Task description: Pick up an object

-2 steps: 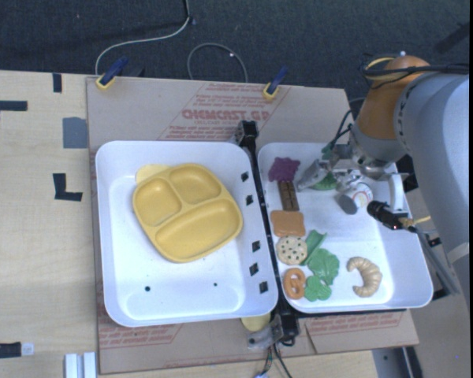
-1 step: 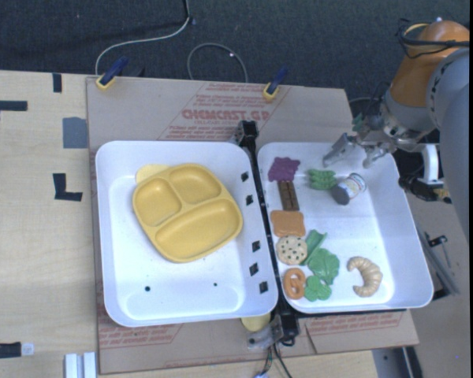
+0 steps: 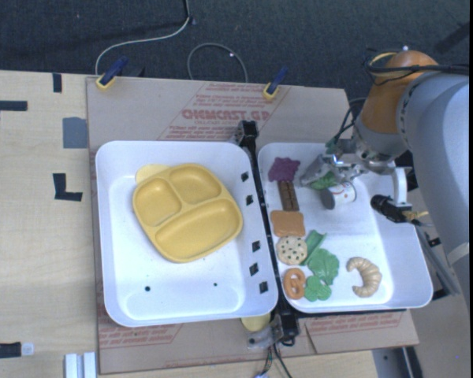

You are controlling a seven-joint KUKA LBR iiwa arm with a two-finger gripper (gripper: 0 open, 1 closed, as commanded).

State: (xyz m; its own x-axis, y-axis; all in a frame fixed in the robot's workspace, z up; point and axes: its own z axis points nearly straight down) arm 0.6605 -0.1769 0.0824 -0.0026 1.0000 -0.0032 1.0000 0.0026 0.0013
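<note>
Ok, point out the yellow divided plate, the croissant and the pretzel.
yellow divided plate (image 3: 191,225): camera view, its large front compartment.
croissant (image 3: 366,276): camera view, middle of its curve.
pretzel (image 3: 293,283): camera view, its centre.

Grey arm (image 3: 437,132) with orange band (image 3: 386,93) and black cables.

Red "CHEMCAST GP" print on cardboard sheet (image 3: 213,110)
</note>
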